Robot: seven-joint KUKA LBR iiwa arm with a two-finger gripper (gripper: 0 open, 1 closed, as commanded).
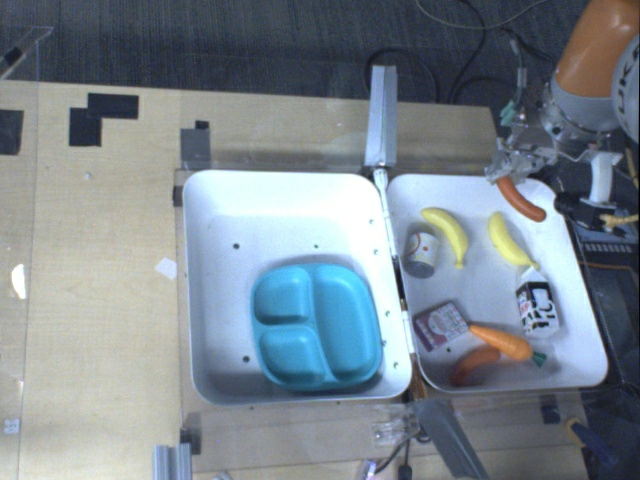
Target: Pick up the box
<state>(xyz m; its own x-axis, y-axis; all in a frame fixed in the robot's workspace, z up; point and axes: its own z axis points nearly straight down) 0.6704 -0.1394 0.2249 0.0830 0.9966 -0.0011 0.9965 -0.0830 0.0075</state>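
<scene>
Though partly carrot-covered (503,342), box (438,325) legible.

Two bins sit side by side on the bench (90,268). The left bin (215,218) holds a sectioned tray (315,323) toward its near edge. The right bin (575,353) is crowded: a can (421,253) lies by its left wall, one banana (446,233) just right of it, a second banana (509,240) further right. A sausage (521,199) lies on the far right rim, the gripper (512,163) just above it. Nearer the camera lie the box (440,324), a carrot (503,341) to its right, and a small carton (536,306) — near the right wall.
</scene>
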